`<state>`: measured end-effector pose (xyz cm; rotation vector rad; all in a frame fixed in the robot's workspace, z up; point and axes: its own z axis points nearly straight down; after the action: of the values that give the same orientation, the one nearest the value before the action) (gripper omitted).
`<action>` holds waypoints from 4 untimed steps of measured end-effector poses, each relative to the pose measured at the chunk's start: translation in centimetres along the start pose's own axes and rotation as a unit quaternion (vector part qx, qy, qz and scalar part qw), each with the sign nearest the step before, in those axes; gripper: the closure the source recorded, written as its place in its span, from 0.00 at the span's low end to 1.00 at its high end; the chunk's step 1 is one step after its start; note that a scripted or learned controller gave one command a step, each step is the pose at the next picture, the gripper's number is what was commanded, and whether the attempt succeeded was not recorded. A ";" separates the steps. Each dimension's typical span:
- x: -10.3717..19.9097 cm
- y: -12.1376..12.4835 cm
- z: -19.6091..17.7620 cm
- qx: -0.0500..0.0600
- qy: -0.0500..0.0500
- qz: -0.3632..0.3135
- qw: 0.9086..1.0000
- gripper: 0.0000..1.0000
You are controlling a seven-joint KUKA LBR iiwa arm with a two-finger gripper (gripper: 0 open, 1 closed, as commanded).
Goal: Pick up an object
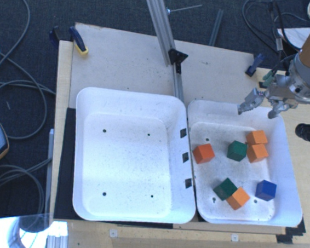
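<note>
The right white bin (287,178) holds several blocks: an orange cube (203,153) at its left, a green cube (237,151), two orange cubes (257,146) touching at the upper right, a blue cube (266,189), and a dark green cube (226,188) against another orange cube (239,199). My gripper (264,104) hangs above the bin's far rim, up and right of the blocks, open, with nothing between its fingers.
The left white bin (90,108) lies beside the right one. A metal rail (162,25) slants down to the seam between the bins. Cables and clamps lie around the bench edges.
</note>
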<state>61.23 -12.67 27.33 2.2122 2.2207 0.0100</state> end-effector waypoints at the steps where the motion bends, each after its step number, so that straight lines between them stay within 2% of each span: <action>1: -0.1 -0.1 0.5 0.004 0.000 0.001 1.000 0.00; 2: -0.1 -0.1 0.5 0.004 0.000 0.001 1.000 0.00; 3: -0.6 1.5 6.8 0.008 0.001 0.002 1.000 0.00; 4: -0.6 1.5 6.3 0.005 0.000 0.002 1.000 0.00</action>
<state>62.83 -13.25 21.01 2.2211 2.2226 -0.0007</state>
